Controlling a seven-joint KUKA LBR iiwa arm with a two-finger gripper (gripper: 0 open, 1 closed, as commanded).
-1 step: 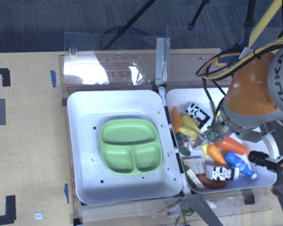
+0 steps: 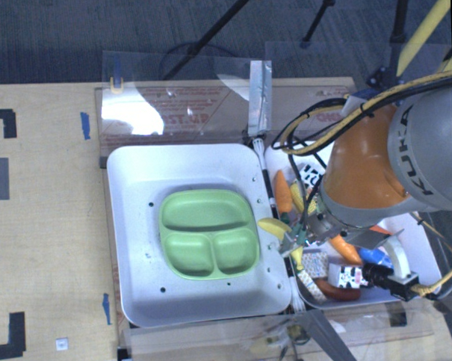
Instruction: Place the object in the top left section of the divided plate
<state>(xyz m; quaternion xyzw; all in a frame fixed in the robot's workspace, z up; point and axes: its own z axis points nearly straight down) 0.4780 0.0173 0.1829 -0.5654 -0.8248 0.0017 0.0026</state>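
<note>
A light green divided plate (image 2: 209, 231) lies in the left white bin (image 2: 136, 180), with one wide section at the far side and two smaller ones at the near side. All three sections hold nothing. A yellow banana-shaped object (image 2: 273, 227) sits over the ridge between the two bins, just right of the plate. My gripper (image 2: 294, 239) is right beside it, at the left edge of the right bin, below the grey and orange arm (image 2: 360, 170). The arm hides much of the gripper, and I cannot tell whether the banana is in its grasp.
The right bin (image 2: 415, 231) is crowded: an orange carrot (image 2: 283, 192), a second carrot (image 2: 345, 248), a blue item (image 2: 376, 256), a dark red sausage (image 2: 337, 290), a checkered piece (image 2: 313, 263). Cables (image 2: 313, 120) loop above the arm. A clear panel (image 2: 178, 103) stands behind the left bin.
</note>
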